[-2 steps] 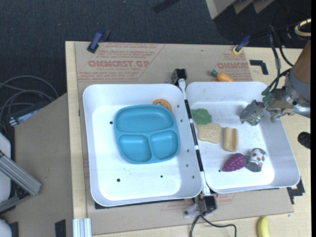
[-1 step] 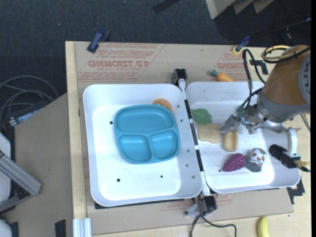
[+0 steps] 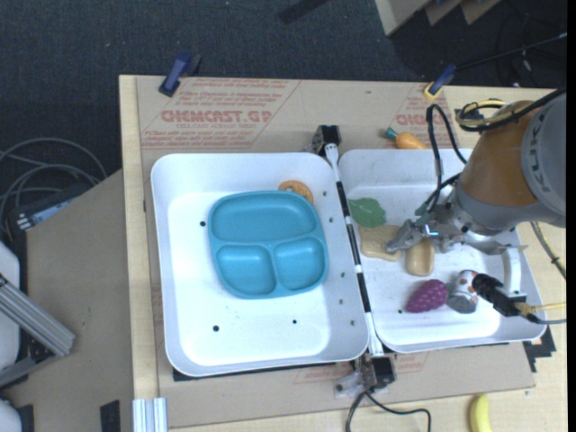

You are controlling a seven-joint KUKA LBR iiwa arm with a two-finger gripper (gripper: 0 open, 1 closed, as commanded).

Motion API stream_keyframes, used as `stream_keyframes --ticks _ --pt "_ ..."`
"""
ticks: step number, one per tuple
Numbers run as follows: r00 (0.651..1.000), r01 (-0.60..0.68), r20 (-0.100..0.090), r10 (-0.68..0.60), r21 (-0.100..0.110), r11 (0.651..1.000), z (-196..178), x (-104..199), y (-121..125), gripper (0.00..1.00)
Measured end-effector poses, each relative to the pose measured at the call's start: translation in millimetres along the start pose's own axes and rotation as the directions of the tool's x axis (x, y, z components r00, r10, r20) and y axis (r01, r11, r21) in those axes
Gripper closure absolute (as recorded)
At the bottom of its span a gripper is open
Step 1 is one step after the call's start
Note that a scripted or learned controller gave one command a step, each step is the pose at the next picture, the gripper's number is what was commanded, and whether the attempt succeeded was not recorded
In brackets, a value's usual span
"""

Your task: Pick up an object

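We see the gripper (image 3: 416,233) low in the right bin (image 3: 396,165), just beside a tan bread-like piece (image 3: 419,259) and over a paler tan slab (image 3: 378,246). We cannot tell how its fingers are set; the metal parts blur together there.

The likely targets crowd that gripper: a green leaf-shaped toy (image 3: 367,211) sits just behind it, a purple grape cluster (image 3: 427,296) lies nearer the front rim, and a small grey-and-red can (image 3: 463,292) touches the grapes.

Our worry is a close on two pieces at once, or on neither, because the tan pieces touch each other. A nudge could also slide the slab toward the bin's wall.

Left of the gripper, the other bin (image 3: 180,268) holds a blue divided tray (image 3: 267,243) with an orange ring (image 3: 296,190) behind it. Both bins rest on a brown board (image 3: 225,115) above dark carpet (image 3: 90,25).
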State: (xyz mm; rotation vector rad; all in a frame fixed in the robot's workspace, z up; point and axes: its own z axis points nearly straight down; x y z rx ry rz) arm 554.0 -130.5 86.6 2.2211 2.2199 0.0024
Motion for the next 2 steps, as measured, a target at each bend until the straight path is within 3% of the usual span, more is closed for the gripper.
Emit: stream_keyframes --ticks 1,2 --pt "1.0 0.0 -0.001 0.0 -0.003 1.0 -10 1 1 1.0" --pt "1.0 0.002 -0.001 -0.002 0.001 1.0 -98 79 29 1.0"
